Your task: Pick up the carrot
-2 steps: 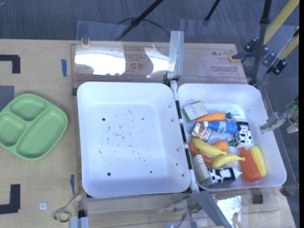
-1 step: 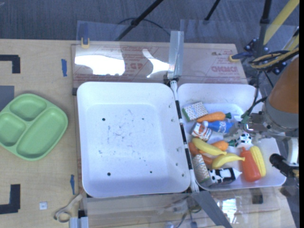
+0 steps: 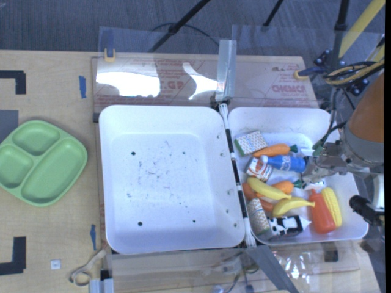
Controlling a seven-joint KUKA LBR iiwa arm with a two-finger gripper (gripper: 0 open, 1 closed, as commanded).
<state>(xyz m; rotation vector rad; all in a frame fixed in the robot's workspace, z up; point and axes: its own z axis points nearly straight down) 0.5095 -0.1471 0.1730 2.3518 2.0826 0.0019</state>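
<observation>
The carrot (image 3: 272,150), orange with a green stalk end pointing right, lies near the back of the right bin (image 3: 278,119), between a green-and-white checked packet (image 3: 250,142) and a blue bottle (image 3: 285,162). My gripper (image 3: 313,165) hangs low over the right side of that bin, just right of the blue bottle and slightly right of and below the carrot's stalk end. Its tip is dark and merges with the clutter beneath it. The carrot rests in the bin, apart from the gripper.
The right bin also holds a red-and-white can (image 3: 259,170), two bananas (image 3: 269,190), a red bottle (image 3: 320,217), a yellow corn cob (image 3: 333,205) and a black-and-white toy (image 3: 286,226). The left bin (image 3: 165,118) adjoins it. A green divided plate (image 3: 40,162) lies far left.
</observation>
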